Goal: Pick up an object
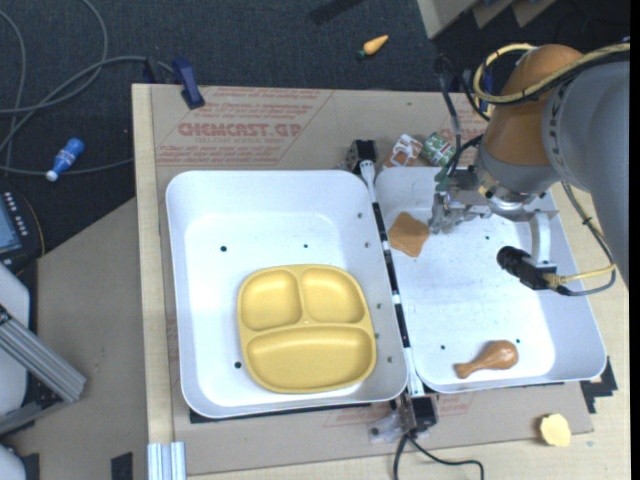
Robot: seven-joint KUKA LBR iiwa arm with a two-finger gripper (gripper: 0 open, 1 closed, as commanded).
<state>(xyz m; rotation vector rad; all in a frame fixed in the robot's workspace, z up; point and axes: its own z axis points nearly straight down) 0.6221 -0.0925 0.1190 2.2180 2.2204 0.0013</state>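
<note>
Right bin (560, 363): gripper (440, 218), finger state cannot tell, beside brown piece (408, 235) at left wall; middle floor open.

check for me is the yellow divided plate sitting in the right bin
No, the yellow divided plate lies in the left bin; the right bin holds a drumstick toy instead.

The grey KUKA arm with its orange band (525, 108) reaches in from the right and bends steeply downward, its wrist pointing toward the bench, the metal two-finger gripper (441, 215) hanging low at its end.
</note>
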